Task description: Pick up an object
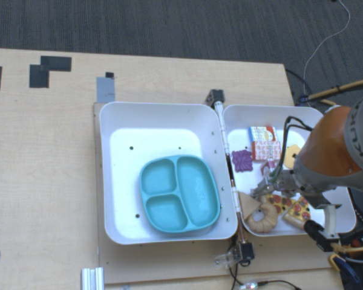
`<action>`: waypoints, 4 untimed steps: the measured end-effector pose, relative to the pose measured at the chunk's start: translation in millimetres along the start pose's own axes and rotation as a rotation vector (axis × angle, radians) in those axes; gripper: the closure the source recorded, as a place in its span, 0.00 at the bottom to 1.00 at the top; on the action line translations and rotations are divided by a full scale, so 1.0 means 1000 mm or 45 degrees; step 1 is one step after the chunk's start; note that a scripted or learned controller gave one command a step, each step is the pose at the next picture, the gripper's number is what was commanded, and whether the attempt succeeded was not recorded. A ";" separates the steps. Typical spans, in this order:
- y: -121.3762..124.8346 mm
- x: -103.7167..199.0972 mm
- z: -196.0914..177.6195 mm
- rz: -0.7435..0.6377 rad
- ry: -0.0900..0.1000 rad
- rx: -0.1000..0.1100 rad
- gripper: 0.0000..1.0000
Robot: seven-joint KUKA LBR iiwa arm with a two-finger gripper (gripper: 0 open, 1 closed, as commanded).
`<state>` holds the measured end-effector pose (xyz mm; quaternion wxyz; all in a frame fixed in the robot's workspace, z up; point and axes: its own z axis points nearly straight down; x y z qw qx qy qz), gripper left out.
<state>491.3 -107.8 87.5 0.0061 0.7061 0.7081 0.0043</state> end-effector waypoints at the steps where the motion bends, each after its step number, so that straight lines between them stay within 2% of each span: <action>1: 0.002 0.000 -0.011 0.000 -0.001 -0.005 1.00; 2: 0.002 0.000 -0.011 -0.001 -0.001 -0.004 0.00; 3: 0.004 0.000 -0.020 -0.003 0.000 -0.007 1.00; 4: 0.088 0.039 -0.096 -0.004 0.004 0.014 1.00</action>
